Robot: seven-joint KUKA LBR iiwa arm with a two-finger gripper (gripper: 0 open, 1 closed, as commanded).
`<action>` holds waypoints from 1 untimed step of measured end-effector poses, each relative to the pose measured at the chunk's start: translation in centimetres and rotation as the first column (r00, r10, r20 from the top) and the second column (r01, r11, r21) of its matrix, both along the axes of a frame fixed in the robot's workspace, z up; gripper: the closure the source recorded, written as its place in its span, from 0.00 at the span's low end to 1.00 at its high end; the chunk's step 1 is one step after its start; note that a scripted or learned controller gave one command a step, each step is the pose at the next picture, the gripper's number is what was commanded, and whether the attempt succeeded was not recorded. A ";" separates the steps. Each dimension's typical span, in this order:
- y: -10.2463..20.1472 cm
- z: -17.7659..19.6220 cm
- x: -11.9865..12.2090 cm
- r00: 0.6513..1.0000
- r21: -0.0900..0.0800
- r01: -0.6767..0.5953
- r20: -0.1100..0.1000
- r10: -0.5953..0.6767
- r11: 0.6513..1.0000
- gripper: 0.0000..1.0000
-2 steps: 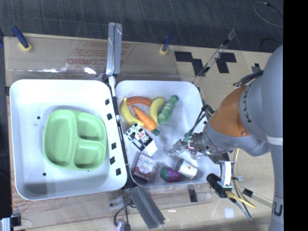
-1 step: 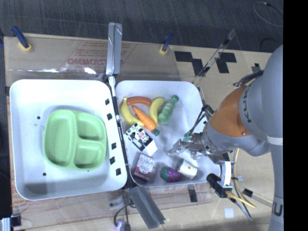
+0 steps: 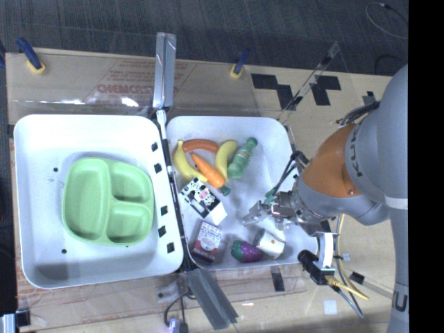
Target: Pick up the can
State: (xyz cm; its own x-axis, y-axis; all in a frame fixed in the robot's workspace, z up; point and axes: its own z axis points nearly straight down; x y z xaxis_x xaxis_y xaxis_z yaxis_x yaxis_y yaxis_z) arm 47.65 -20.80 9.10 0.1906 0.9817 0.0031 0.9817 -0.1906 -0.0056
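The grey arm (image 3: 378, 165) with its orange band is what sits nearest the camera, reaching in from the right over the right-hand bin (image 3: 277, 127). Its gripper (image 3: 267, 210) hangs low over the bin's lower right part, and whether the jaws are open or closed cannot be told from this view — the metal parts blur together there.

The can (image 3: 209, 241), a small dark-red one with a label, lies on its side near the bin's front edge, left of a purple eggplant-like toy (image 3: 244, 251) and a white cup (image 3: 270, 244). It lies below and to the left of the gripper, apart from it, with the cup and purple toy much closer to the jaws than the can is.

The likely failure is a wrong grasp: descending from here, the gripper would probably meet the cup or the purple toy instead. The can also lies close to the bin wall and just below a black-and-white box (image 3: 202, 196) — so the fingers could catch on either, or the round can could roll away when touched.
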 end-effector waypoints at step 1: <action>0.0 0.0 0.0 1.000 0.000 0.000 0.000 0.000 1.000 0.00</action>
